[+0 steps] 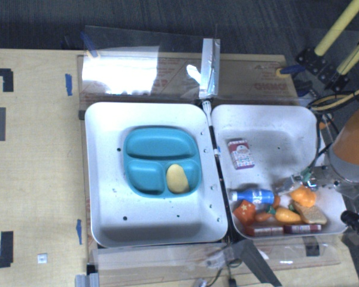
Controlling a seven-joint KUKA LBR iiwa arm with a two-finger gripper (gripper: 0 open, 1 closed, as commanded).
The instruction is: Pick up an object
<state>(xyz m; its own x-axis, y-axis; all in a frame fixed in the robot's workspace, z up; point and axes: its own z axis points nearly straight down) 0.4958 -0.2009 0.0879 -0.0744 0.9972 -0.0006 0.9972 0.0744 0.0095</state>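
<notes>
Cluttered toys in right bin, yellow lemon on blue tray, jaws' state unclear

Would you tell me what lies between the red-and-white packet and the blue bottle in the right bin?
In the camera view, only bare white bin floor separates the red-and-white packet from the blue bottle.

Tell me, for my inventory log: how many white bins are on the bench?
2: the left bin holds a blue tray; the right bin holds a pile of small items.

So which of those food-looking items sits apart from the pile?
The yellow lemon-like piece, alone in the blue tray in the left bin; the others crowd the right bin's near corner.
</notes>
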